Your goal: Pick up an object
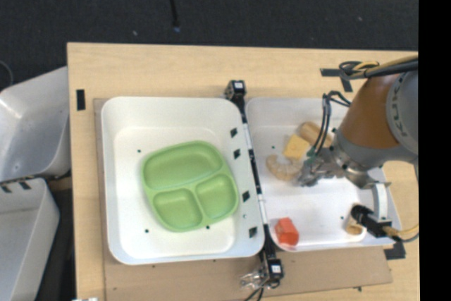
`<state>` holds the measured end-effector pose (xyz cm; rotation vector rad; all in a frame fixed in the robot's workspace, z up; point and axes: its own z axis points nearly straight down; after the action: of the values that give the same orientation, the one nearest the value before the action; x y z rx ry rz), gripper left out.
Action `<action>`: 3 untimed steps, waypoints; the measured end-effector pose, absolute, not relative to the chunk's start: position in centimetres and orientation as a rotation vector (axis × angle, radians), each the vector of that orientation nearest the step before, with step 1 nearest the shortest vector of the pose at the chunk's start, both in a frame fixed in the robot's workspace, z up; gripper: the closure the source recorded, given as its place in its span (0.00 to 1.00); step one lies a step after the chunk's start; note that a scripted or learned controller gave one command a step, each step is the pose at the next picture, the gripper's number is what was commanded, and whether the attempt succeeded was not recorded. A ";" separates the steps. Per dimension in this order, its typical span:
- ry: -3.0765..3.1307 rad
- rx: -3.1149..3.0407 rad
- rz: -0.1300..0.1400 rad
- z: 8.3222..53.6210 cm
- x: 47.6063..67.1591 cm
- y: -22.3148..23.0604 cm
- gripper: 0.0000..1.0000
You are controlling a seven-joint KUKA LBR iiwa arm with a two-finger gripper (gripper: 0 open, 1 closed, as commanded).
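The tool [310, 176] hangs low in the right bin [320, 236], just right of a pale lump [280, 167] and near a yellow block [297, 146], seemingly lined up for a pick. Whether it is wide or narrow cannot be told. A red block [285, 232] lies in the near left corner, and a green tray [190, 185] fills the left bin [120, 130].

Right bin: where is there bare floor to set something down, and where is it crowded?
In the right bin, bare floor lies between the orange block at the near-left corner and the small item near the right wall. The far-left strip also looks open. Crowded: the middle, where the hand sits beside the yellow piece and pale lump.
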<state>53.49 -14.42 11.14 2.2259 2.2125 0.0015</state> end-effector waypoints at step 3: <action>2.220 2.214 0.005 27.9 54.5 -16.6 1.00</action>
<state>54.49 -16.56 27.92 2.2136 2.2199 0.0047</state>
